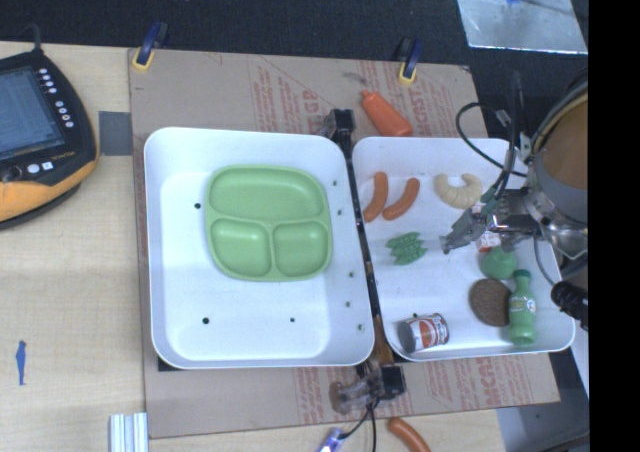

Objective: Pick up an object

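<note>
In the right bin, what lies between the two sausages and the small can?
In the camera view, the green leafy toy lies on the stretch between the sausages and the can; below it, the bin floor is bare down to the can.

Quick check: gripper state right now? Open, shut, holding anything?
Gripper: open, nothing between its fingers; it sits low over the right bin, between the broccoli and the round green toy.
</note>
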`<act>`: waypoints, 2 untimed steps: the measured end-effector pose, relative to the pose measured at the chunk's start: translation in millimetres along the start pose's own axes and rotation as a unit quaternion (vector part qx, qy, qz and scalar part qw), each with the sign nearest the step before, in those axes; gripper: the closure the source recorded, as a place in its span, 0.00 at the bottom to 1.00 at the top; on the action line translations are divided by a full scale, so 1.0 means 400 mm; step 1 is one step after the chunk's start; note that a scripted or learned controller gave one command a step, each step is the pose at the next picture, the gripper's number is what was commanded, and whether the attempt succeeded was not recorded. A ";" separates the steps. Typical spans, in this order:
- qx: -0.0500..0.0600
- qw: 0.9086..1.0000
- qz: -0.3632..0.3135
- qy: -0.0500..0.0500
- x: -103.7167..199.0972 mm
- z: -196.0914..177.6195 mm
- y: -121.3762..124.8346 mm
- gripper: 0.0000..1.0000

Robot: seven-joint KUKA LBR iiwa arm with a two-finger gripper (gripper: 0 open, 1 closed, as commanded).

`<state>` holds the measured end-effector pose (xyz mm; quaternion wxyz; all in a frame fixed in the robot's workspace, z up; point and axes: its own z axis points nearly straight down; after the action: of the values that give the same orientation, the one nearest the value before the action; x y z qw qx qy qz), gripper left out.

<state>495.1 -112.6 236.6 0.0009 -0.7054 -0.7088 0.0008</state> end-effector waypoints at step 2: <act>-0.003 1.000 -0.003 -0.001 -0.013 0.327 0.158 1.00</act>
<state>558.1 -117.5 105.6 -0.0021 -0.7034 -0.7108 -0.0005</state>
